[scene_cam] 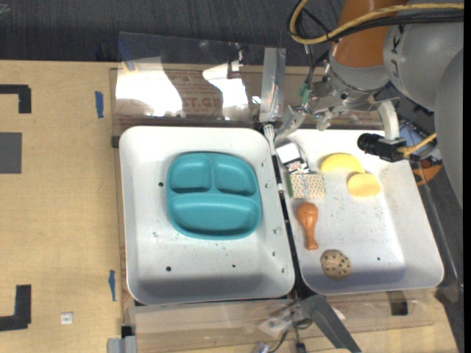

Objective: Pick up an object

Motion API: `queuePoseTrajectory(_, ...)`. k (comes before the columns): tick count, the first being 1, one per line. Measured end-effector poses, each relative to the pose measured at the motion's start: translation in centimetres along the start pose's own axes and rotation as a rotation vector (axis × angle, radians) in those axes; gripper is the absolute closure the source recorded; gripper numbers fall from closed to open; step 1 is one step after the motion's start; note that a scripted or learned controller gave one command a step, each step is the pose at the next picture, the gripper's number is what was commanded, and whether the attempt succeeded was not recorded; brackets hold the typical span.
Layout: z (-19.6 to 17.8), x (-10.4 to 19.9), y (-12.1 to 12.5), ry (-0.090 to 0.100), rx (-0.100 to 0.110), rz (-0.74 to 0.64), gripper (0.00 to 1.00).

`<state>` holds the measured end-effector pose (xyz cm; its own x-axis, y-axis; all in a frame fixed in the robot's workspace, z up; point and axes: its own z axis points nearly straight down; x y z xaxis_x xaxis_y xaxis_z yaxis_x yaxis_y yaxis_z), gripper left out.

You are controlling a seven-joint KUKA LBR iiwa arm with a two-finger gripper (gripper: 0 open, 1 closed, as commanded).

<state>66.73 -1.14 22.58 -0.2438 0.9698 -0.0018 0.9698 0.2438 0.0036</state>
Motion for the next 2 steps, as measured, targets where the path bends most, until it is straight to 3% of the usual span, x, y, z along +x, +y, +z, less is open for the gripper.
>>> queuePoseTrajectory(1, 4.2, -4.5, -1.3, 0.002, 0.007, -0.076, 0.0)
queuePoseTrajectory(2, 11.5, -7.6, -12.7, 0.003, 0.009, -0.08, 0.0)
